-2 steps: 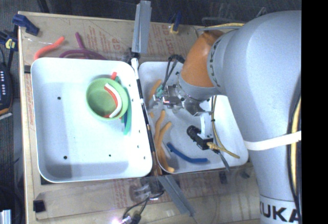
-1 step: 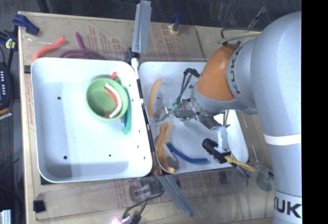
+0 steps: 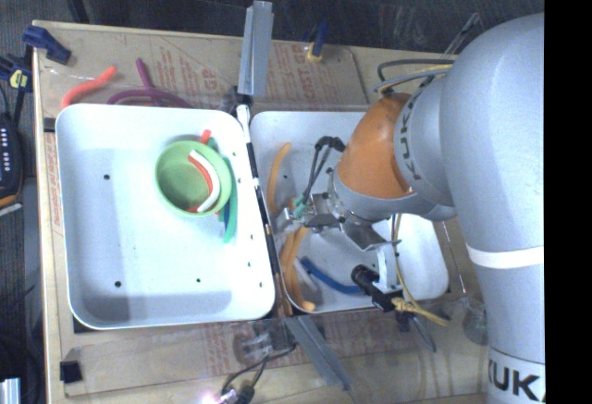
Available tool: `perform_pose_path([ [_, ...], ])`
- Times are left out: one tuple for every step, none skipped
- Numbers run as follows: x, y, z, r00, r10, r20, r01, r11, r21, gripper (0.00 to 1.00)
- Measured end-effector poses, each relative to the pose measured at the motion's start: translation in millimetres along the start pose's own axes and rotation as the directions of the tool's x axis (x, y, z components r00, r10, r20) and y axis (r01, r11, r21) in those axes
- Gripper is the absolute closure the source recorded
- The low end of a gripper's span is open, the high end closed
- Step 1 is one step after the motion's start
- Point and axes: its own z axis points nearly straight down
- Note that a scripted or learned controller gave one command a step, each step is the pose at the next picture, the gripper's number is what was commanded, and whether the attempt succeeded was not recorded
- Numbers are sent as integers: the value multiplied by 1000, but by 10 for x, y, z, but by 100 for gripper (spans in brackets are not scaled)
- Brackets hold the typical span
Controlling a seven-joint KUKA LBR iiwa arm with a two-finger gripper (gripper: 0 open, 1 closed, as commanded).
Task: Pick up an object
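Landmark: right bin (image 3: 421,268), the shallow white bin under the arm.

Arm (image 3: 490,162): grey, entering from the view's right, its orange band (image 3: 370,157) hanging over the middle of the right bin. White letters "KUK" read on the arm's base at the lower right corner of the view, the word cut off by the edge.

Gripper (image 3: 310,208): a small metal head with cables, low over the left half of the right bin. Whether it is wide or narrow cannot be told; nothing can be seen held in it.

Objects in the right bin:
- Orange curved strip (image 3: 277,173), along the bin's left wall, just left of the gripper and above it in the view.
- Second orange curved piece (image 3: 294,275), near the bin's lower left corner, below the gripper.
- Blue piece (image 3: 326,278), on the bin floor below the gripper, just right of the second orange piece.
- Small teal item (image 3: 298,206), right beside the gripper; contact cannot be judged.

Left of the right bin:
- Left bin (image 3: 120,273), touching side by side with the right bin.
- Green bowl (image 3: 191,178), upright in the left bin's upper half, with a white and red curved piece (image 3: 211,185) inside it.
- Green strip (image 3: 230,213), beside the bowl's right edge.

Bench (image 3: 185,351): faint reddish printing on its sheet, too blurred to read.
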Motion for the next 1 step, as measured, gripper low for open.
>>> perform_pose_path([
  [37, 1, -85, 1000, -9, -10, 9, 1000, 7, 100],
])
